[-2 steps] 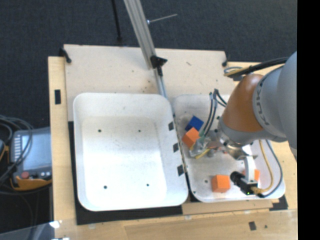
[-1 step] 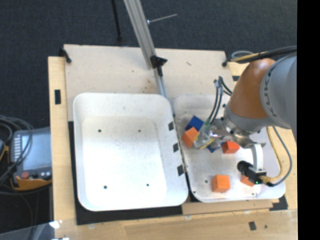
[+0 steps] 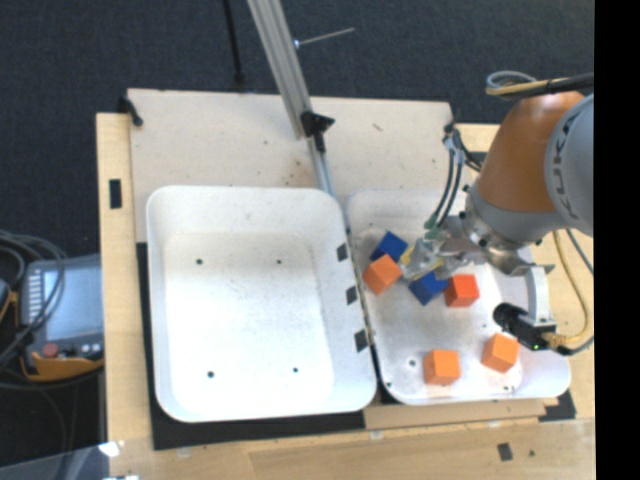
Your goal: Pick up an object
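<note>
Near edge of right bin: two orange cubes, one near-middle, one further right. Mid-bin: third orange cube touching blue block. My pincer low over that cluster, just above blue block; spread or pressed together, cannot tell. Left of it: fourth orange cube, second blue block behind. Left bin beside, on desk.

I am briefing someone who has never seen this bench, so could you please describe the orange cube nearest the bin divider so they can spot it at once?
Look at the right-hand bin, the one the arm reaches into. Along its left wall, just below a blue cube, sits an orange cube. It is the leftmost of the four orange cubes, with the gripper just to its right; the others lie further right or near the bin's lower edge.
</note>
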Motion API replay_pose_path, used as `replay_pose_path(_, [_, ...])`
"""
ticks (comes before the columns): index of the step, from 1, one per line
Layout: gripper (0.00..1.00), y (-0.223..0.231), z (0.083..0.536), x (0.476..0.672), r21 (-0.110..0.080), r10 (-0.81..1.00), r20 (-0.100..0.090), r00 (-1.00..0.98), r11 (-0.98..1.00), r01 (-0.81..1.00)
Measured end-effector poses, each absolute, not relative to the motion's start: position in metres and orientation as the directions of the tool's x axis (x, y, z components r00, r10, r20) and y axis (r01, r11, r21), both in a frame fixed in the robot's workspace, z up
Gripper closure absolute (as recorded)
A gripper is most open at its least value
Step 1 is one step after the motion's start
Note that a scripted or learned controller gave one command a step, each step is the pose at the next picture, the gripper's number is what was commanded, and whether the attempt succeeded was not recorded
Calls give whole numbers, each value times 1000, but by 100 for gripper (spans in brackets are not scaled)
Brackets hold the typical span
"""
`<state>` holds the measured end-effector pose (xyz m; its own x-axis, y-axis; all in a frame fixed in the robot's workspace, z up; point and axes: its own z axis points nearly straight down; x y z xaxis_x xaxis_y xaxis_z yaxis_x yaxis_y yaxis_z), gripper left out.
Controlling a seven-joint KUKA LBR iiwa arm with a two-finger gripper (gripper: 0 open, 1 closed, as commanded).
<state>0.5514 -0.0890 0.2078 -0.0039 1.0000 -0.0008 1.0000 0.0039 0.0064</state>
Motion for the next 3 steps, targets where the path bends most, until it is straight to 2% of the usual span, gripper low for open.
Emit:
replay_pose_path(1, [100,-38,208,548,-1,1000,2,-7,7,1000])
replay_pose_path(2, [100,24,218,559,1,1000,2,-9,9,1000])
replay_pose_path(3, [100,74,224,552,1,1000,2,-9,9,1000])
